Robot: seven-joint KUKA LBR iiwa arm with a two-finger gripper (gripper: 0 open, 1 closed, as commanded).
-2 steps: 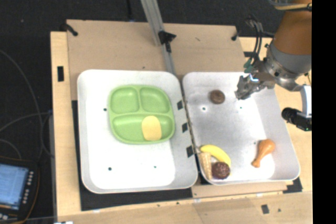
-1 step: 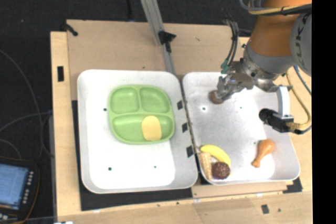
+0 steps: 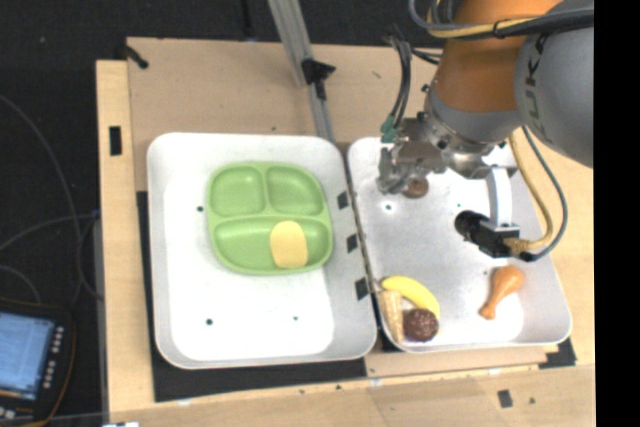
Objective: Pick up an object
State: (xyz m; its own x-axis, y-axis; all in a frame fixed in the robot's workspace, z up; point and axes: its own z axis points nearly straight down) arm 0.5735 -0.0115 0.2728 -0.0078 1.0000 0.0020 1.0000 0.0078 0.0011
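The gripper [image 3: 402,177] hangs over the upper left of the right bin [image 3: 440,240]; whether it is spread or closed, I cannot tell. Nothing looks grasped. The banana [image 3: 410,292], dark round fruit [image 3: 420,324] and orange drumstick [image 3: 502,289] lie near the front edge, so the approach step seems underway; next comes travelling toward one and descending.

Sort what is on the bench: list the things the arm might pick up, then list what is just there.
Pickable objects:
banana
dark round fruit
orange drumstick
yellow piece on the green tray
pincer hangs above the right bin

Just there:
green divided tray
left bin
right bin
metal pole
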